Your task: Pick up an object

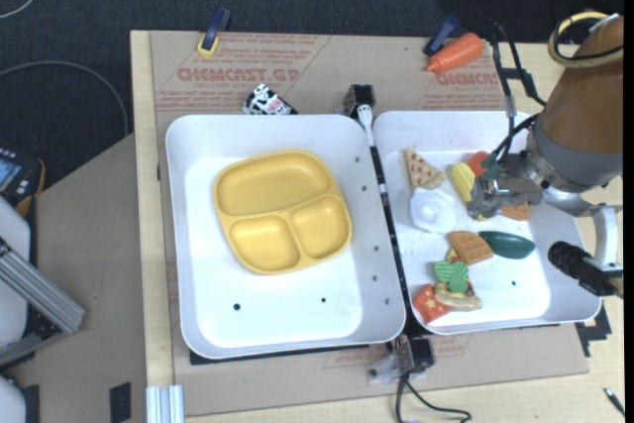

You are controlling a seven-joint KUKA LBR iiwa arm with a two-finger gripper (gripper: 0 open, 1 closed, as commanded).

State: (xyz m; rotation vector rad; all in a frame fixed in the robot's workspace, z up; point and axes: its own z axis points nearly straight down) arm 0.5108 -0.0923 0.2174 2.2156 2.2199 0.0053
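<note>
**Arm Low Over the Crowded Right Bin, Grasp Unproven**

Reading from the left, the left bin [198,312] carries a yellow divided plate [282,210] lying flat near its middle, three compartments up, well apart from anything the arm might take. It looks like a place for setting things down rather than a target for this step.

Past the seam between the bins, the right bin [555,307] holds all the small pieces, scattered loosely as if tipped in for grasping practice. Nearest the seam lies a triangular toast-like slice [424,170]; below it sits a white round piece [432,210], and just beside that a yellow piece [463,180]. Lower down are a brown cracker-like piece [468,247], a dark green leaf-shaped piece [508,244] touching or nearly touching it, and a mixed red, green and tan cluster [448,290] near the front wall.

Farthest right, the gripper [492,196] is down among the upper pieces, just beside the yellow one, with something red and orange partly hidden under it. How wide it stands, and whether anything sits in it, I cannot tell from this slant. My judgement is that a grasp attempt is in hand but no object has been lifted yet; crowding there risks a nudge instead of a catch.
</note>
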